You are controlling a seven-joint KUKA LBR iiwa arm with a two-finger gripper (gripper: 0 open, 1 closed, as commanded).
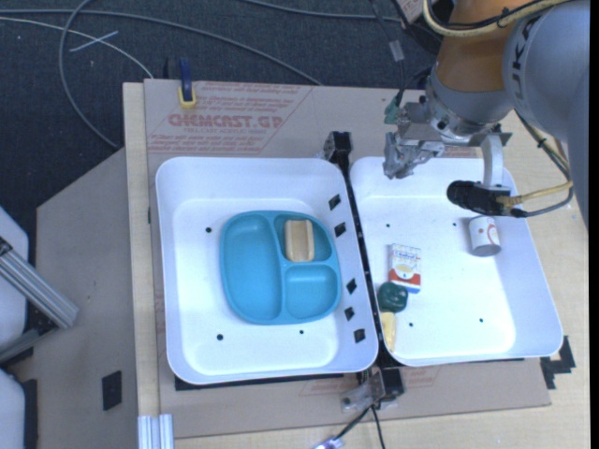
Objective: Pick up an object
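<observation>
Arm: the grey arm with its orange band enters from the right and bends down over the far edge of the right bin.
Claw: the claw hangs at the far left corner of the right bin, just beside the divider between the bins. Its fingers point down and sit close together; nothing is visible between them, and whether they are fully closed I cannot tell.
Left bin: the left bin holds a blue divided plate lying flat near its middle. A tan block lies in the plate's far right compartment.
Right bin, objects: a small red and white carton lies flat near the bin's left side, well apart from the claw. Just nearer the camera sits a small dark green object, and a yellow piece lies at the bin's near left edge. A white cup lies on its side toward the right, apart from the other things.
Tabletop: both bins rest on a brown board with red print, laid on the tabletop.
Surroundings: grey cables trail across the dark floor beyond the board.
</observation>
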